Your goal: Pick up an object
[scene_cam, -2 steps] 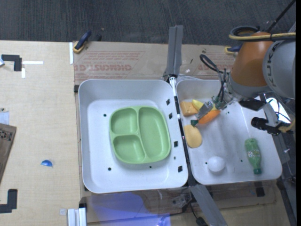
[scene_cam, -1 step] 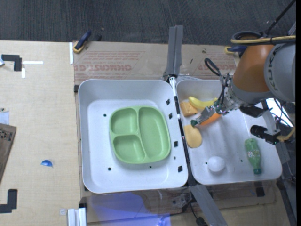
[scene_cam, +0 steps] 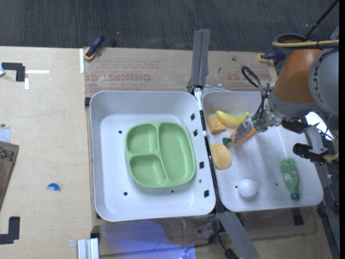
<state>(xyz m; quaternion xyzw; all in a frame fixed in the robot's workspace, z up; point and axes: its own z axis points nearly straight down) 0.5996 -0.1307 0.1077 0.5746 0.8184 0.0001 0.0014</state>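
Observation:
The right bin holds a yellow banana, an orange wedge-shaped piece, an orange carrot with a green end, a pale yellow lump, a white ball and a green bottle. My gripper reaches down from the right into the back of this bin. Its tip sits right at the carrot's upper right end, just right of the banana. The arm's wrist hides the tip from above.
The left bin holds a green three-section plate. A grey divider post stands at the back between the bins. A black cable loops behind the right bin. The arm's grey and orange body overhangs the right bin's far right corner.

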